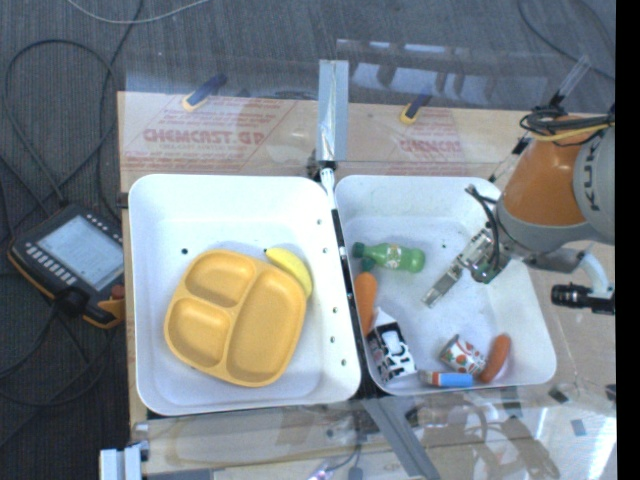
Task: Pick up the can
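Two white bins sit side by side on the bench. The left bin [160,208] holds a yellow tray [235,316] with three sections, and a yellow banana-like thing [293,267] lies at the tray's top right edge, touching it. The right bin [440,193] holds the small things. The can [462,353] lies on its side near the front of this bin; it is red and white, and its open end seems to face the camera. Just to the right of the can is a red sausage-shaped toy [497,357], and under them along the front wall is a marker [447,378] with a blue end. A black and white carton [390,352] leans in the front left corner. An orange carrot [366,298] stands beside the left wall, and a green bottle [390,258] lies on its side just above it. The arm [545,193] comes in from the right, and its gripper [440,293] points down and to the left over the middle of the right bin, above the can and apart from it. Nothing is between its fingers, but whether they are apart or together cannot be told. A black and orange hand controller [70,263] lies on the floor to the left of the bench.
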You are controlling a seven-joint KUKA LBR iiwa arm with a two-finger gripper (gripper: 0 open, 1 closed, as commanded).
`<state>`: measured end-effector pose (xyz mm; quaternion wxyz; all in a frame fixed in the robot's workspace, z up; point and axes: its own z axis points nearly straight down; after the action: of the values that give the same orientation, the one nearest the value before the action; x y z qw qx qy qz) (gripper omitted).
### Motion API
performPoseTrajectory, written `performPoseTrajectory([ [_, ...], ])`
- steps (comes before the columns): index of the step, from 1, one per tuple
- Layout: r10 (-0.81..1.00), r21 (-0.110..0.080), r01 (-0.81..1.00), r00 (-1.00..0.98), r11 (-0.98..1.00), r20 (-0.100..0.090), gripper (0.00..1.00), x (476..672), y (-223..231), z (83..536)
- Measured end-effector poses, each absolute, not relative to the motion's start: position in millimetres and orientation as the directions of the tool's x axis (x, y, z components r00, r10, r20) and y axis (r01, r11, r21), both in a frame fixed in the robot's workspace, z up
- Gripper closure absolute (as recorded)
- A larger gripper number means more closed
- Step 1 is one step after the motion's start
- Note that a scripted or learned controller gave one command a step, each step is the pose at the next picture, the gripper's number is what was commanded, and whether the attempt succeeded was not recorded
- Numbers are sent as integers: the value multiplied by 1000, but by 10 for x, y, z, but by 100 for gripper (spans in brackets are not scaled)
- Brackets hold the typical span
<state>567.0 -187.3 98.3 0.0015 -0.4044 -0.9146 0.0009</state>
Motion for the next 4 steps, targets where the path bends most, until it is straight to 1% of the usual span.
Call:
performPoseTrajectory([
  [1,700,3,700,-714,714,-6,0,5016,-1754,921],
  [2,699,7,699,-715,715,-3,100,5038,-1740,999],
  [3,699,6,699,-715,715,-3,0,5036,-1741,998],
  [4,597,11,597,-802,802,-14,0,4920,-1871,906],
])
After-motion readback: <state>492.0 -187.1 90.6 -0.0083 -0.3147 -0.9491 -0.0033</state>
